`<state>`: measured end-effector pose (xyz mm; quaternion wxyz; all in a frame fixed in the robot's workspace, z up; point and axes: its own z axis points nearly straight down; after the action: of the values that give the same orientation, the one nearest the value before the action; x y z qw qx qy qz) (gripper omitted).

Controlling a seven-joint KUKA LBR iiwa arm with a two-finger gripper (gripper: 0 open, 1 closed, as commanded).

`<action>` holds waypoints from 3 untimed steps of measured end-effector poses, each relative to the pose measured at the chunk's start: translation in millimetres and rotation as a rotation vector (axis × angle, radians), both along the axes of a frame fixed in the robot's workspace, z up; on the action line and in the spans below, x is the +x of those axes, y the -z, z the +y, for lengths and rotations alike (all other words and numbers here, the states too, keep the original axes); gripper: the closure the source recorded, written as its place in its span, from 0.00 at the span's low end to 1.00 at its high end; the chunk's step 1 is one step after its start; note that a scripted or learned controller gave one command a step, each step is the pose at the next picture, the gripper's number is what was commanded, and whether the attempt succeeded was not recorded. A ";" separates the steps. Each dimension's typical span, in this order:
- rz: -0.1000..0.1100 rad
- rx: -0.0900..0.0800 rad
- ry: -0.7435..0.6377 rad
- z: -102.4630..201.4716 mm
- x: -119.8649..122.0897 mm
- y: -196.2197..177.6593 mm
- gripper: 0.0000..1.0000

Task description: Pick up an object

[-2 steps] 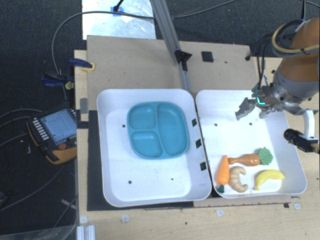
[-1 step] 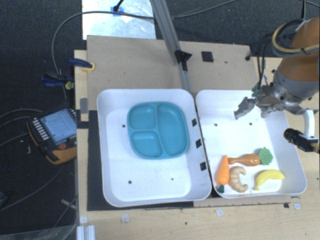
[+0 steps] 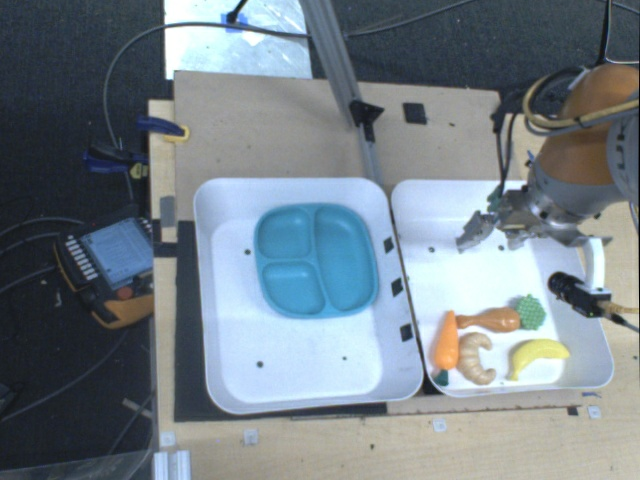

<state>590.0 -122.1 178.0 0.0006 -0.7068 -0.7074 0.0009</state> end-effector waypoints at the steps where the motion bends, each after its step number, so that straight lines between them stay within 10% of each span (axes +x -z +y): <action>1: 0.000 0.001 0.001 7.6 -6.1 48.1 0.00; 2: -0.008 0.000 0.001 7.4 -3.9 92.0 0.00; 3: -0.014 -0.002 0.001 7.3 -2.0 78.9 1.00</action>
<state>588.0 -114.9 99.1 -0.0049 -0.7070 -0.7072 -0.0034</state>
